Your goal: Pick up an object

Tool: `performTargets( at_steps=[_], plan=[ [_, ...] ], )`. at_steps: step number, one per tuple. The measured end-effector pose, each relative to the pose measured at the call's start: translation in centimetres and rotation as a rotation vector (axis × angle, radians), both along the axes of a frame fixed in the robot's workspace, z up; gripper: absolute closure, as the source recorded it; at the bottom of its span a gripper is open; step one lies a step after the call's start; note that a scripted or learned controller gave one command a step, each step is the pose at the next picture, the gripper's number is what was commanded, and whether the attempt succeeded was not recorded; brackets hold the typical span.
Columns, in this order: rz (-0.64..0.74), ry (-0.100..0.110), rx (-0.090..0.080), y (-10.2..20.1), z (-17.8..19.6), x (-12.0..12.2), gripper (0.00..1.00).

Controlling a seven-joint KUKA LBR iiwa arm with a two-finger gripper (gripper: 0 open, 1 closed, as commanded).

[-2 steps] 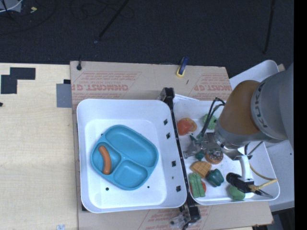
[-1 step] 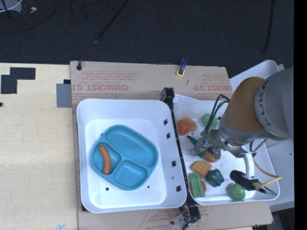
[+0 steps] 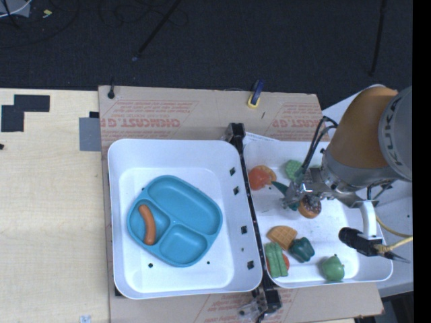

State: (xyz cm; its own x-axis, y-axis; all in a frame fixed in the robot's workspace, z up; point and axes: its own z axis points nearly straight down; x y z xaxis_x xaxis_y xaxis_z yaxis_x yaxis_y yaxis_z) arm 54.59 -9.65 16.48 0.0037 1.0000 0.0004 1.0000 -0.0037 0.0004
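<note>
From the overhead camera view we are seeing our gripper point(image 3: 301, 198) hanging low in the right bin point(image 3: 377, 274), right over a small orange-brown toy food piece point(image 3: 310, 210) near the bin's middle. It is looking light, hard and smooth, so we are judging a pinch across its widest part the safest hold. The wrist is hiding the jaws, so we cannot tell how they are standing or whether anything is between them.
</note>
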Motion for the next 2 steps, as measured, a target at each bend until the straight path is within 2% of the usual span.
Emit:
performTargets(
  at_steps=[1, 2],
  plan=[
    [0.003, -0.004, -0.001, -0.51, 6.22, 0.35, 1.00],
    [0.003, 0.002, 0.000, -0.56, 6.22, 0.34, 1.00]
  ],
)
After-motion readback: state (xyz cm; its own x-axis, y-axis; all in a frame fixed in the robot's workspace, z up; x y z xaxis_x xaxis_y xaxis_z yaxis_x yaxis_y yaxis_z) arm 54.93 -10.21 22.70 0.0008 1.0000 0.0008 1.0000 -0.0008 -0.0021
